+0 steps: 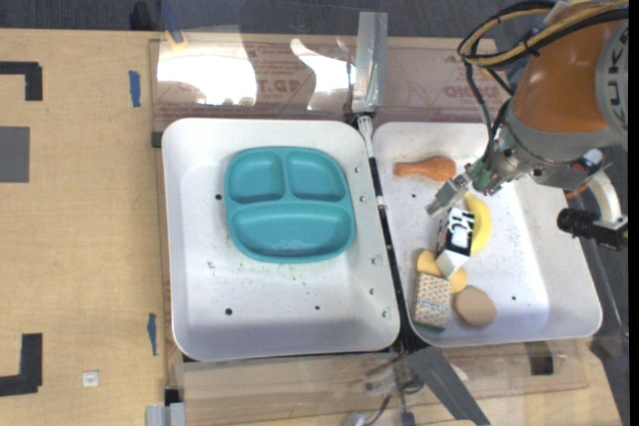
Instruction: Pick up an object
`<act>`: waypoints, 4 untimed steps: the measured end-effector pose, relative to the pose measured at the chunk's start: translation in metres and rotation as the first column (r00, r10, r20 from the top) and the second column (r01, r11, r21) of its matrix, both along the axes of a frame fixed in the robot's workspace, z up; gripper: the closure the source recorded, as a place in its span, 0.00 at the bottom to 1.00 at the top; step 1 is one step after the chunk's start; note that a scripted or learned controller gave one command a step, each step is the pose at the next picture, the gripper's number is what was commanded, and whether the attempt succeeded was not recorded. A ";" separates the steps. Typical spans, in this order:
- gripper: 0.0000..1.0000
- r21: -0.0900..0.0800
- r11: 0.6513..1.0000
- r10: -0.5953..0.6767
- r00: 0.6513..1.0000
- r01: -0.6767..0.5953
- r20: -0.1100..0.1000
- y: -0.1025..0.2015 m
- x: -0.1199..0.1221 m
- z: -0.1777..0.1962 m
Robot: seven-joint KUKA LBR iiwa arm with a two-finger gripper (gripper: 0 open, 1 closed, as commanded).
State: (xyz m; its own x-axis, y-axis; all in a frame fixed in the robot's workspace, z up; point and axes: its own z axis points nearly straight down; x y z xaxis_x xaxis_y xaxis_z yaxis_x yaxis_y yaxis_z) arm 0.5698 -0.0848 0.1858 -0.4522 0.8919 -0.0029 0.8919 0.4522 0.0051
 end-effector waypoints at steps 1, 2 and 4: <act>0.00 -0.006 0.982 0.188 0.982 -0.188 0.006 -0.049 -0.030 -0.089; 0.00 -0.001 1.000 0.026 1.000 -0.026 0.003 -0.034 0.030 -0.099; 0.00 0.002 0.974 -0.226 0.974 0.226 0.002 -0.017 -0.030 -0.098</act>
